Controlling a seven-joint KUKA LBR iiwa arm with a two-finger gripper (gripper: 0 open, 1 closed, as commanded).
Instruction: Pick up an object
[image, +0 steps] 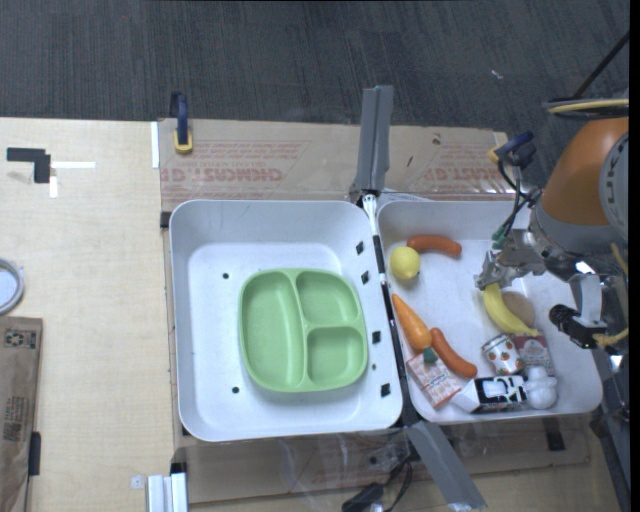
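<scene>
My gripper (503, 268) hangs over the right part of the right bin (455, 215), just above the upper end of a yellow banana (507, 311). Nothing can be seen held in it. Also in that bin lie a lemon (405, 262), a red-orange sausage (435, 244), a carrot (410, 320), a second sausage (453, 353), a small printed can (498, 352), a red-and-white packet (431, 379) and a black-and-white box (499, 392).
The left bin (195, 300) holds a green divided plate (302, 329). A grey post (374, 140) stands behind the wall between the bins. The arm's orange band (585, 180) looms over the right bin's far right corner. A tape roll (6, 287) lies at far left.
</scene>
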